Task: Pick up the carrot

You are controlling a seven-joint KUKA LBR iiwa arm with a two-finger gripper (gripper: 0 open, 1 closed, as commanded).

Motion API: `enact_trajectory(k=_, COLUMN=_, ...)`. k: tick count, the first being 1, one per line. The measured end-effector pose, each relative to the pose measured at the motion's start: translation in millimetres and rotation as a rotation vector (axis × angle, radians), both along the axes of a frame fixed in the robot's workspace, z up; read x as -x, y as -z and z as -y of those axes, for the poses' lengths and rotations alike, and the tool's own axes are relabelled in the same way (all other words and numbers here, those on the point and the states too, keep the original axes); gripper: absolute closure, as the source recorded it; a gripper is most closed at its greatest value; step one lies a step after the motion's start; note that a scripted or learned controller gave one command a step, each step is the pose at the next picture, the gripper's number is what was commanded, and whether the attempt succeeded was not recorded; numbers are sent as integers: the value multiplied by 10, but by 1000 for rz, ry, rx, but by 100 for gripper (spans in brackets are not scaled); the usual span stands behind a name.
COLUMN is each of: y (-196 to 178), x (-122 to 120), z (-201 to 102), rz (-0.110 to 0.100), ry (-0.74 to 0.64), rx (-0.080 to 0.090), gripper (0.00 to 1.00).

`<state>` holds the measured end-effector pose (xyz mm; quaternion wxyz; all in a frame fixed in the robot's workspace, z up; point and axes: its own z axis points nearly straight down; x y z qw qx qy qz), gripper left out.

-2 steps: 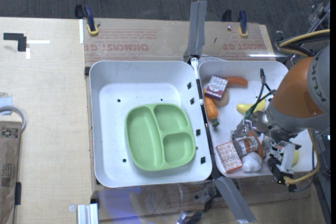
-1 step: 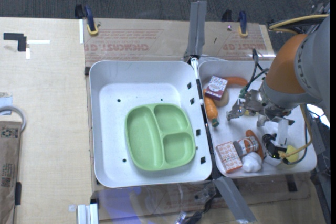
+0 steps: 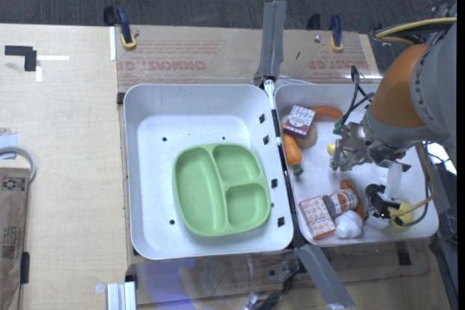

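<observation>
**Me:** Camera view has my gripper hanging low over the middle of the right shallow white bin, and I cannot tell from this slant whether it is open or closed; nothing shows in its grasp.

**Partner:** Where is the carrot?

**Me:** The small orange carrot with a green stub lies against that bin's left wall, well left of my gripper, partly tucked under a red and white carton. My guess is the wall will crowd any approach.

**Partner:** And around it?

**Me:** A red and white flat packet, a small bottle and a white ball sit near the front. The left bin holds a green divided plate; both bins rest on the worktop.
</observation>
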<state>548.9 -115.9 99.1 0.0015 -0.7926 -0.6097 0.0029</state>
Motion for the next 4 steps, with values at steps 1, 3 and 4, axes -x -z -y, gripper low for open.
enact_trajectory(k=1, y=-751, x=603, z=445, rz=4, ry=-174, rx=-2, gripper=100)
enact_trajectory(k=3, y=-916, x=708, z=-376, rz=5, ry=101, rx=0, gripper=100)
enact_trajectory(k=4, y=-1156, x=703, z=-419, rz=6, ry=-323, rx=-1, gripper=100)
